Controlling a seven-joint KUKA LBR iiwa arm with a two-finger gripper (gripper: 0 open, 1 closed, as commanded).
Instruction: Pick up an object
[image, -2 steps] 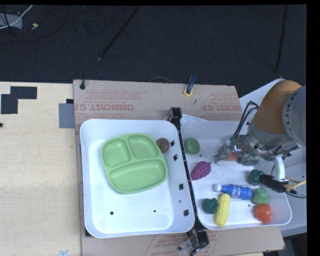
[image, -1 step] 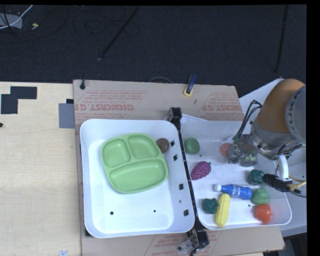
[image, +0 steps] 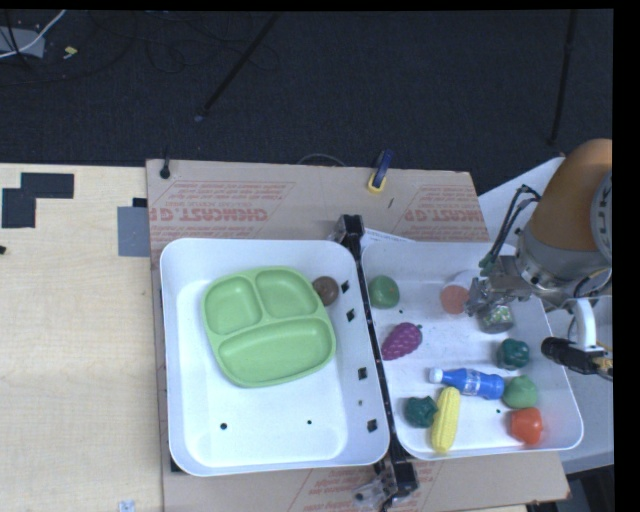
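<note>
We are hovering our claw (image: 492, 305) over a greyish object (image: 496, 318) in the right bin (image: 568, 438) — grip state unclear — beside the orange ball (image: 455, 298), risking nudging it and closing on nothing.

One camera fixed above the bench (image: 80, 330) looks down slantwise; bins (image: 190, 420) central, arm (image: 575, 215) at 3 o'clock.

Two white bins (image: 190, 400) seen. Light green divided plate (image: 268, 325) in left bin, brown ball (image: 325, 290) beside it. In right bin: green round fruit (image: 383, 292), purple grape bunch (image: 400, 340), blue bottle (image: 472, 381) with white cap, yellow corn cob (image: 445, 419), red-orange tomato (image: 526, 425). Orange band (image: 582, 190) noted on grey arm.
</note>
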